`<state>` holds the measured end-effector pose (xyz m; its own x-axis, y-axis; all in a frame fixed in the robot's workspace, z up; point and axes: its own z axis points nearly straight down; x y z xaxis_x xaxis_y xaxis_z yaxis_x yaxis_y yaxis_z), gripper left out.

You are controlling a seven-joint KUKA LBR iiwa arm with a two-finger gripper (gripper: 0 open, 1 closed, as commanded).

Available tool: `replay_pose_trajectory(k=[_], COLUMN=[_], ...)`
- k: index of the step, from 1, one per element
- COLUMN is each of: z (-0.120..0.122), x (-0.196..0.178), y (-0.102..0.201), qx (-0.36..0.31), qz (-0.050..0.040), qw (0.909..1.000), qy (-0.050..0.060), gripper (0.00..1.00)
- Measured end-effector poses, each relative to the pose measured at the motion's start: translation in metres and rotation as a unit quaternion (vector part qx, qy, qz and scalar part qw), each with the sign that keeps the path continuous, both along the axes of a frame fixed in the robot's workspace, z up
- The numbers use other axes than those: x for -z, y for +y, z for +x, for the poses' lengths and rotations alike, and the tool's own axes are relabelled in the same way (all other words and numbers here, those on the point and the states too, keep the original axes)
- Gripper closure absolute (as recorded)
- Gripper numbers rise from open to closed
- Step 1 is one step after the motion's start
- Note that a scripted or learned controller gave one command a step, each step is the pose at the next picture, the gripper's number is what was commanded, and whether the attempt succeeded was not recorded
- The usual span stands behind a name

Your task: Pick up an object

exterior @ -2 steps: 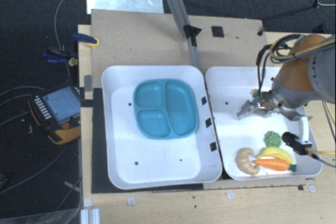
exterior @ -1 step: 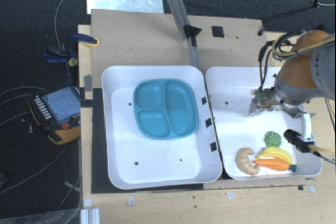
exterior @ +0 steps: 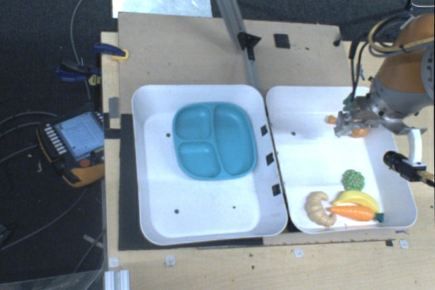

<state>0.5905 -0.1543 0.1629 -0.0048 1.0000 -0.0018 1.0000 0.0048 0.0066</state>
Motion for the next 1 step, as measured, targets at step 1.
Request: replay_pose_trajectory(k=[1], z=[0.0015], x=[-0.0540], y=[-0.0001], qx=[-0.001], qz=[0.0002], qw=[1.0000], qy=[0.000], gripper=[1.00])
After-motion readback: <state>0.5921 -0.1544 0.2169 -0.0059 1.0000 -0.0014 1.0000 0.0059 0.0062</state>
